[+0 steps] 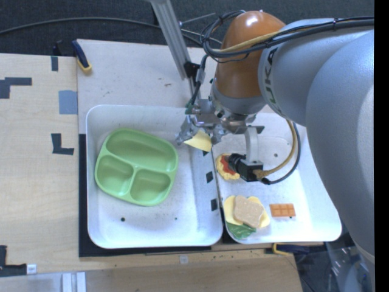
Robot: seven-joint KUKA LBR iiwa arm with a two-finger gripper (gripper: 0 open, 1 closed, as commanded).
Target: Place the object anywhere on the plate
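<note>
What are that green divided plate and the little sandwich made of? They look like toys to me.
The green plate looks like moulded plastic: one even colour, rounded compartment walls, a soft sheen. The sandwich in the right bin also seems to be toy plastic, with flat, uniform bread, yellow and green layers, though rubber or foam cannot be ruled out. The yellow piece at the gripper looks similar.

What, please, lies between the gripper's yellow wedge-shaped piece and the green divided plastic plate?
Only bare white bin floor separates the yellow wedge from the green plate in the camera view.
</note>
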